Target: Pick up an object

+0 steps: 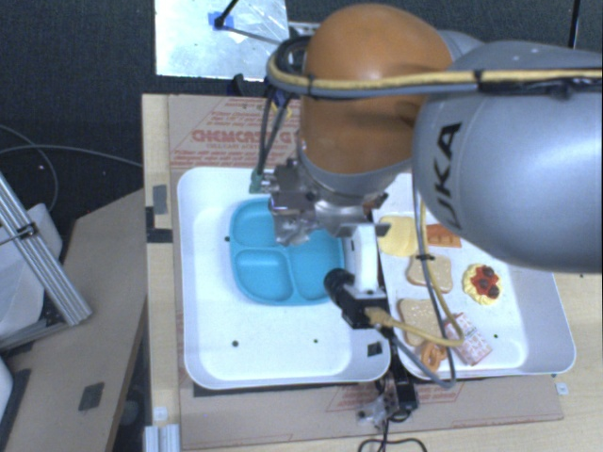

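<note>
— What do we have under the arm?

— We see the gripper point(300, 226) low over the blue tray point(279, 269), at the tray's far edge, near its right-hand corner as the camera looks. The metal of the wrist hides the tips, so we cannot tell whether the gripper is spread or closed, nor whether it touches the tray.

— And the tray itself?

— It lies flat in the left bin point(203, 281), towards that bin's far right part. We count three compartments: a long one on the side away from the arm and two smaller ones beside it. A black and white fitting point(350, 285) on the arm overlaps the tray's near right corner.

— What lies beyond the tray?

— To the right of the tray, in the right bin point(549, 339), we see toy food. A yellow slice point(399, 237) is nearest the tray. Further from the tray lie a bread slice point(431, 273) and a small tart with red berries point(482, 283). A second bread slice point(415, 314) and a pale wrapped piece point(472, 343) lie to the tray's right and nearer the camera.

— And under it all?

— Both bins rest on printed cardboard point(236, 130), which shows behind the tray. A silvery sheet point(221, 26) lies well behind the tray.
</note>
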You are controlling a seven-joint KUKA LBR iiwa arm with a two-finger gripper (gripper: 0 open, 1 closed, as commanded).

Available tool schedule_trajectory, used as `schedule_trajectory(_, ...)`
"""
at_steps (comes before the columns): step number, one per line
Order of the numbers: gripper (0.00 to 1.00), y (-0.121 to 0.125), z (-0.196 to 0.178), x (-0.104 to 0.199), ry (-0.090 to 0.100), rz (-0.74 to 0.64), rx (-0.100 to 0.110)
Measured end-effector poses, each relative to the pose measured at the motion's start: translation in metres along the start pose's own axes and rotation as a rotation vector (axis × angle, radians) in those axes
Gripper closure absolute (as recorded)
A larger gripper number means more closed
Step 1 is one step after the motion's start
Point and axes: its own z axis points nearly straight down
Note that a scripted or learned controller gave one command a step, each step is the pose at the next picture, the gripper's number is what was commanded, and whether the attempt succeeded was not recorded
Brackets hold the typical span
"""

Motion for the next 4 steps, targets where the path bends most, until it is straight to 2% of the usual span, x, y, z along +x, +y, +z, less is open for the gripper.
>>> schedule_trajectory(1,1.00,0.041,0.096,0.027,0.001,-0.001,-0.005)
schedule_trajectory(2,1.00,-0.013,0.096,0.024,0.002,-0.003,-0.005)
schedule_trajectory(3,1.00,-0.015,0.258,0.026,0.002,-0.001,-0.010)
schedule_trajectory(4,1.00,0.042,0.252,0.011,0.013,-0.006,0.014)
